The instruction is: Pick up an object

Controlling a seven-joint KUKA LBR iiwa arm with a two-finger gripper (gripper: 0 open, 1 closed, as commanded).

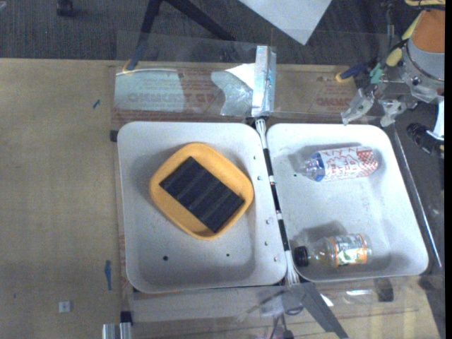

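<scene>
claw: it hangs at the far right corner of the right bin, above the rim and not down inside. the two thin fingers stand apart, so it looks open, and nothing is between them.
arm: the orange band and the grey wrist are further to the far right of the right bin, beyond its corner.
clear bottle with red and white label: it lies on its side in the far half of the right bin, with the cap toward the wall shared with the other bin. it is the object nearest to the claw, but well apart from it.
bottle with amber drink: it lies on its side in the near half of the right bin, dark cap toward the shared wall, apart from the first bottle.
yellow tray with dark ribbed top: it rests in the left bin, on the other side of the shared wall from the right bin, a little turned.
done: as i judge, nothing yet; all three objects lie in the bins and none is lifted.
left: to choose one object, to bring the claw over it and down, to close on it, and to lift it. this is almost the whole task.
</scene>
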